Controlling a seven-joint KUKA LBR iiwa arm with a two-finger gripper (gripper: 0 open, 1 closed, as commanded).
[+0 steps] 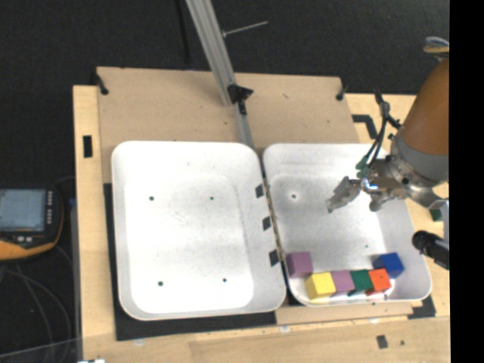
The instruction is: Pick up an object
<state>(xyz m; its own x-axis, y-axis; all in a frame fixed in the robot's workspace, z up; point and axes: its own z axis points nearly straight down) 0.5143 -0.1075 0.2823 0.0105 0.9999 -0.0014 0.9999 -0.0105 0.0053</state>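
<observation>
While I am watching from the overhead camera, the tool (354,193) is hanging over the right bin (318,165), reaching in from the right under the arm's orange band (431,112). Its two fingers are spreading apart, one grey finger (342,193) angling toward the bin's middle and the other sitting closer to the wrist, and nothing is lying between them, so I am reading it as open and empty.

The blocks are all sitting well apart from the tool, down along the near edge of the right bin. A purple block (300,262) is lying nearest the divider between the bins. Just beside it, a row is running toward the right: a yellow block (321,284), a lilac block (342,280), a green block (361,280) and an orange block (379,280), each touching or nearly touching its neighbour. A blue block (389,263) is sitting just behind the orange one, near the bin's right corner.

The left bin (189,225) is lying side by side with the right one. Both are resting on a pale wooden surface (219,104). A metal rail (215,44) is slanting down from the top toward the gap between the bins. Off the surface's left side, a handheld pendant (26,218) with a small screen is lying on the dark floor (45,36), with cables near it.
</observation>
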